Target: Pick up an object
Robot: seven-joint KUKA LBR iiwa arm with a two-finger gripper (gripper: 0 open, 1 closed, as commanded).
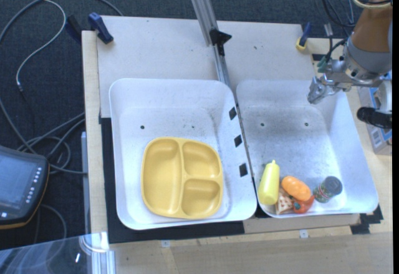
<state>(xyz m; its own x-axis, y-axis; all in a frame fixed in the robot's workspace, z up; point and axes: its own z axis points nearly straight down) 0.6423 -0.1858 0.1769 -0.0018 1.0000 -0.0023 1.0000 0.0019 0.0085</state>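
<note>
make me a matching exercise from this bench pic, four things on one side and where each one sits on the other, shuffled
Things:
1. yellow divided plate
2. yellow squeeze bottle
3. small can
4. gripper

Places:
A. near edge of the right bin, right of the orange toy food
B. above the far right part of the right bin
C. near half of the left bin
D. near left corner of the right bin, beside the divider

Pairs: 1-C, 2-D, 3-A, 4-B
</note>
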